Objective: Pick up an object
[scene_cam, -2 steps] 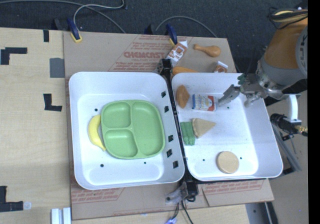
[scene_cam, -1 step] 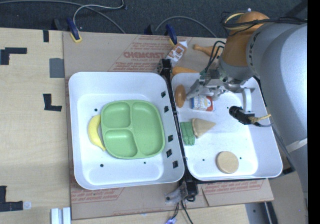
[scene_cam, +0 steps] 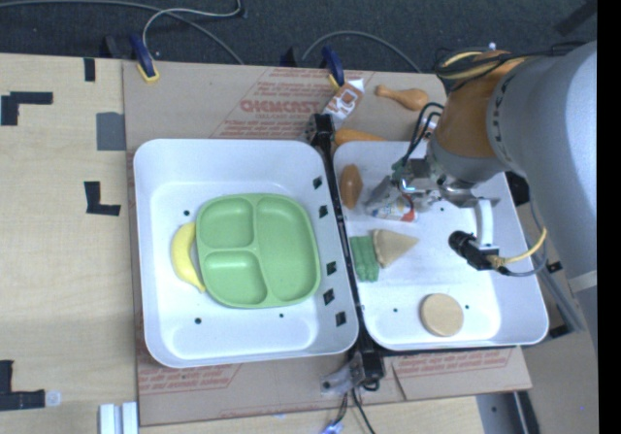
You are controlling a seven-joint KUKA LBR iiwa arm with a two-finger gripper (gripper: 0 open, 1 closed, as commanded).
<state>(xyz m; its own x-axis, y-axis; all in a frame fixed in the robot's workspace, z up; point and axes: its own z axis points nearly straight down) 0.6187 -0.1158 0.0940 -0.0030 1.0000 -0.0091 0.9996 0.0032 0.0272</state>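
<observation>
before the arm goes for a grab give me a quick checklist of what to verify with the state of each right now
1. Gripper over the right bin: ok, it sits above the bin's upper middle.
2. A target close by: ok, the brown oval piece and the tan wedge lie near the gripper.
3. Something already held: cannot tell, clutter around the fingertips hides it.
4. Targets apart from each other: not ok, the green piece touches the wedge.
5. Spare easy target: ok, the round tan disc lies alone near the bin's front.
6. Left bin contents: ok, green divided plate rests partly over a banana, away from the arm.
</observation>
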